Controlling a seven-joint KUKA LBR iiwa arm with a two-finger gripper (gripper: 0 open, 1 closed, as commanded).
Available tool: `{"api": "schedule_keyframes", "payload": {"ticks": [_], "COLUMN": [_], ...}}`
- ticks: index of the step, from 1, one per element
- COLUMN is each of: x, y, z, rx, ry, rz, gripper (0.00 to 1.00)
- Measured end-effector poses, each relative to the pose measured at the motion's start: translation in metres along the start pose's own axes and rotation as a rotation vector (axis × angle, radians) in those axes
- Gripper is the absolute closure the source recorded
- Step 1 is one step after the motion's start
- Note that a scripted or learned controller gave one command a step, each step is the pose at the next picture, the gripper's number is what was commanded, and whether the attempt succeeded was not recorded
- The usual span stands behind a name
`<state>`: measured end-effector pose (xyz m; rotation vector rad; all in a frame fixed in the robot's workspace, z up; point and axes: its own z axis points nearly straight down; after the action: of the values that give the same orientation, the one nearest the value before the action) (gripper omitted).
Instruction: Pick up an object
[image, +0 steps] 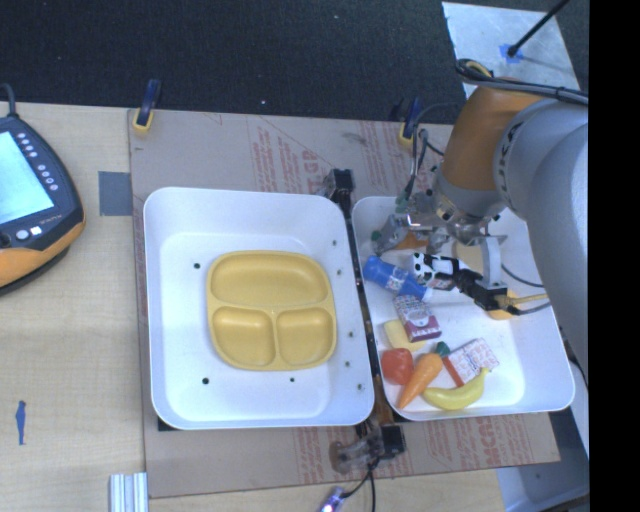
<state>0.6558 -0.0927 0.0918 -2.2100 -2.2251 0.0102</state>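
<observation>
hovering low in the right bin (540, 385) over the blue bottle (394, 277): end effector (432, 240), open or closed impossible to tell. probably light, rigid, slippery plastic; best gripped across the round body, mid-length.

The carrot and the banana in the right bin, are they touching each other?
Touching. The camera view shows the carrot lying at a slant with its lower end against the left tip of the banana, no white bin floor visible between them.

Robot lab: teach pendant (30, 205), clamped bench (80, 350).
</observation>
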Motion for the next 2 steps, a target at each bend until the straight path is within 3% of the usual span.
{"api": "schedule_keyframes", "payload": {"ticks": [1,2], "x": [-0.0011,-0.0011], "y": [-0.0004,-0.0003], "z": [-0.0102,-0.0101], "rx": [0.003,0.003], "ry": [0.000,0.000], "rz": [-0.002,-0.002], "gripper": [1.00,0.00]}}
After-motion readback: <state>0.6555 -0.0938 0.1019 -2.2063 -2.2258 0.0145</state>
